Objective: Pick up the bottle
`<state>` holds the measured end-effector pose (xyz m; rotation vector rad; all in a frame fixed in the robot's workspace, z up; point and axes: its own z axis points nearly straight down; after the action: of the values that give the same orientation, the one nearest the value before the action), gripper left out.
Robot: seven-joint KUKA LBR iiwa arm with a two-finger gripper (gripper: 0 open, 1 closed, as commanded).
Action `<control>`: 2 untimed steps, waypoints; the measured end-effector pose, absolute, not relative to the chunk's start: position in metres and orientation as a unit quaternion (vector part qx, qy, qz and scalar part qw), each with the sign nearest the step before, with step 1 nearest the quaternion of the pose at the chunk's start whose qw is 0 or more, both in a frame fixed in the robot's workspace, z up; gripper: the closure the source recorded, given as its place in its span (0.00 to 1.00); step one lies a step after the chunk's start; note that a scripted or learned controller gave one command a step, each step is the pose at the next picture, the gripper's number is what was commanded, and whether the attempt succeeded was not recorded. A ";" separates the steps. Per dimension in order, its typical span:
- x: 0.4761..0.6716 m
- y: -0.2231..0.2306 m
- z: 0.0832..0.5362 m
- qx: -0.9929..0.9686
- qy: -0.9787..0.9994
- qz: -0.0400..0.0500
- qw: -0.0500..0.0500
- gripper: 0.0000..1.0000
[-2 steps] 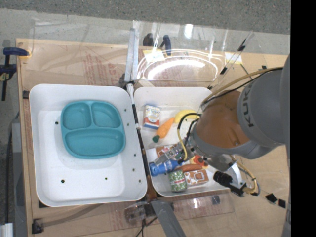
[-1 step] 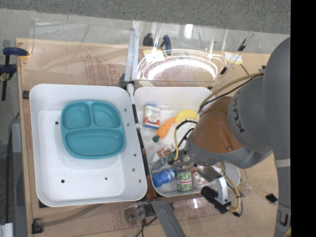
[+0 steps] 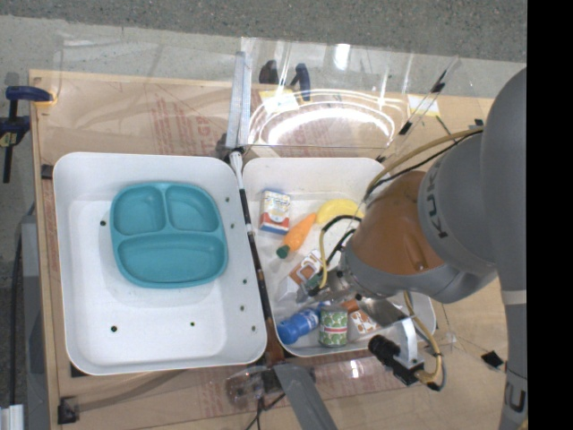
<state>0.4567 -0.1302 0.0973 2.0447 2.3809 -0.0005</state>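
Camera view: arm over right bin [image 3: 269, 173], bottle [image 3: 298, 325] at its near edge.
Bottle lay flat just beside a green can [image 3: 333, 326], long axis running left-right, slightly tilted; which end held the cap was unclear. Gripper [image 3: 324, 280] state could not be told. Risk: crowding by the can and carrot [image 3: 300, 232] could deflect a grasp.

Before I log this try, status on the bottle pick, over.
Gripper low over right bin, fingers hidden. Blue bottle lying at near edge, not held. Green can right against it, carrot farther back.
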 end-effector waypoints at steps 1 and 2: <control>0.457 -0.130 0.097 0.651 0.759 0.000 0.002 0.00; 0.457 -0.131 0.107 0.651 0.759 0.000 0.003 1.00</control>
<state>0.4572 -0.1313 0.1075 2.0400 2.3818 -0.0014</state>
